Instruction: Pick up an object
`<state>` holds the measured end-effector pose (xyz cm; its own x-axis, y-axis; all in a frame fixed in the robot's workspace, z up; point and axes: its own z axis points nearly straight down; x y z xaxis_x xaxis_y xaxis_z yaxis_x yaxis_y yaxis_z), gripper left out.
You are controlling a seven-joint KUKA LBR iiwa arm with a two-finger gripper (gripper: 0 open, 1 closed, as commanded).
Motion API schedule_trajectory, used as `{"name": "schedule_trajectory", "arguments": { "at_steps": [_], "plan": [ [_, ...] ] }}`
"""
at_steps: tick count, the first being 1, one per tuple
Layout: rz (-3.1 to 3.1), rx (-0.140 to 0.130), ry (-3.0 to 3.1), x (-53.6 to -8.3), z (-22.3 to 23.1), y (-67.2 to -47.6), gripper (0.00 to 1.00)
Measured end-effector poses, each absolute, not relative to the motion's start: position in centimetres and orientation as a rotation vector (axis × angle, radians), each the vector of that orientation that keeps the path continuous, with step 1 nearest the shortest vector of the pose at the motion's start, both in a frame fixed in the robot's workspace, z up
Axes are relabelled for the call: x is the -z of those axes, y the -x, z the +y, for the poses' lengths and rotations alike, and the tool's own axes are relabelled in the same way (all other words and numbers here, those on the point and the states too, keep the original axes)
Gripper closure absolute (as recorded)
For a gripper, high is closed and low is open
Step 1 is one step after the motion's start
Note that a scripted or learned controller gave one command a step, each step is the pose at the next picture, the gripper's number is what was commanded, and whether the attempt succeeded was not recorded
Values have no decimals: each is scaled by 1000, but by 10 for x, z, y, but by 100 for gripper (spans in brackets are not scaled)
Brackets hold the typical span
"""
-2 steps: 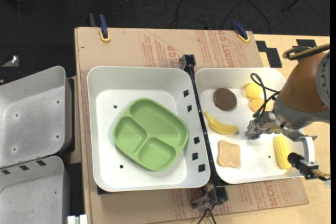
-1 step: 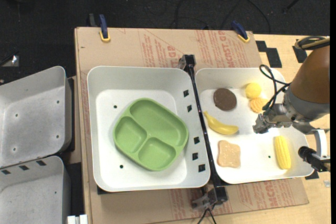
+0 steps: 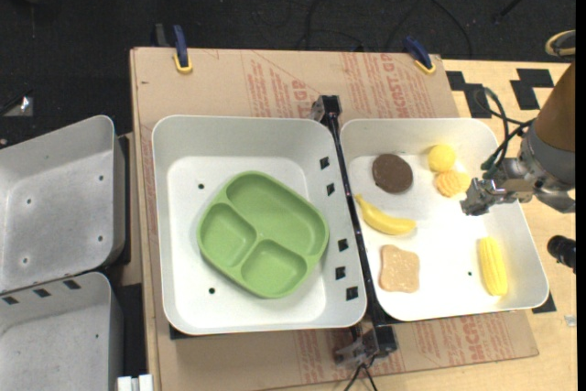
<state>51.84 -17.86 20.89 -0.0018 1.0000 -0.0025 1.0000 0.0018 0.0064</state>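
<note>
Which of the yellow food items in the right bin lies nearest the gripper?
The ridged yellow piece, just left of the gripper; banana and corn lie farther.

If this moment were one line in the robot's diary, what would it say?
task: pick up an object | tool: over right bin, beside ridged yellow piece | nothing lifted | green tray: left bin

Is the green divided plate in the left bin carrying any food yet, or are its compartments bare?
Bare. The green plate lies flat in the left bin, and all three compartments show plain green.
</note>
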Motion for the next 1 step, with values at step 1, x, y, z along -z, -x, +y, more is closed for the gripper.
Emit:
{"name": "schedule_trajectory", "arguments": {
  "at_steps": [1],
  "plan": [
    [2222,-1,-2219,-213,-179,-519,100]
  ]
}}
